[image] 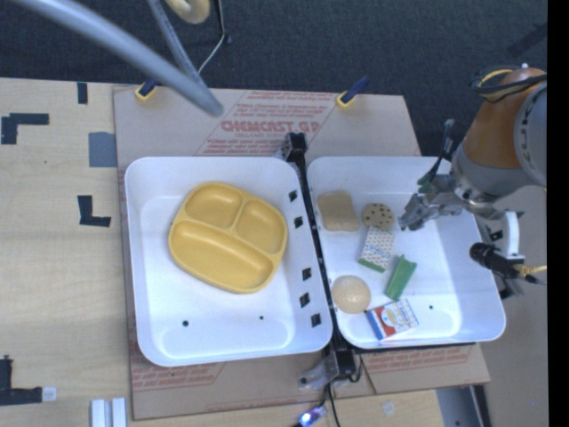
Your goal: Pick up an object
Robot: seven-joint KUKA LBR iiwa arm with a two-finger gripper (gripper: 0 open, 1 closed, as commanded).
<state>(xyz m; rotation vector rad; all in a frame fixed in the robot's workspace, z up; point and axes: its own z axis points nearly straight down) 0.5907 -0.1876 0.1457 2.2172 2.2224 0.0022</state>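
Camera view, near to far. Right bin [444, 326]: red-white-blue carton [392, 318] at the near edge, round tan ball [351, 294] just left of it by the divider. Green block [400, 277] and patterned packet [377, 249] lie mid-bin, side by side. Farther back: chocolate-chip cookie [377, 214] and tan square sponge [337, 210]. Gripper [416, 215] sits low over the bin's far right part, near the cookie, apart from it; finger opening cannot be told, nothing seen held. Left bin [151, 265] holds a yellow divided plate [228, 237].
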